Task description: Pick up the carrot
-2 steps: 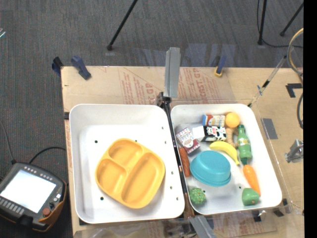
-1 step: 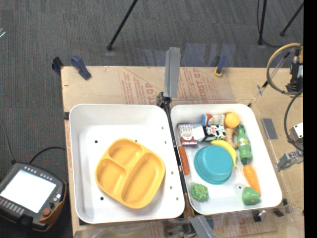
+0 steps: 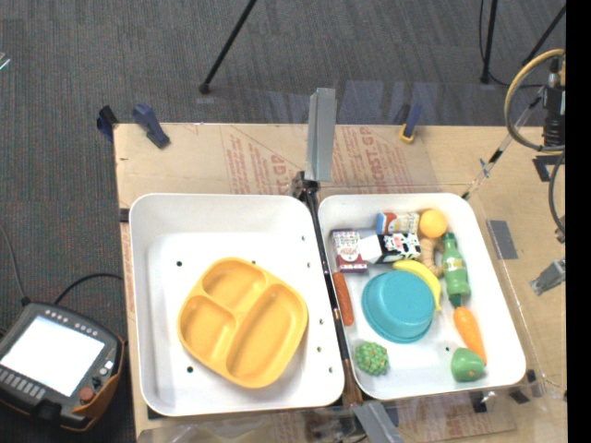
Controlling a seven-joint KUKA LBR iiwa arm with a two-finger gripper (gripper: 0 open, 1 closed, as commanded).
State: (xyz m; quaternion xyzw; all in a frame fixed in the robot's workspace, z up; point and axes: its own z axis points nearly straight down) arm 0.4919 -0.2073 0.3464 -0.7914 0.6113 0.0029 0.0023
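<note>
One carrot (image 3: 469,332) in plain sight, banana (image 3: 417,276) half under bowl (image 3: 399,306), pincer state indiscernible

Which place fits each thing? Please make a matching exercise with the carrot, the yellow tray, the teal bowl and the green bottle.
Things:
1. carrot
2. yellow tray
3. teal bowl
4. green bottle

Places:
A. in the left bin
B. middle of the right bin
C. near the right wall, between green bottle and green pepper
D. near the right wall, below the orange

Pairs: 1-C, 2-A, 3-B, 4-D
</note>
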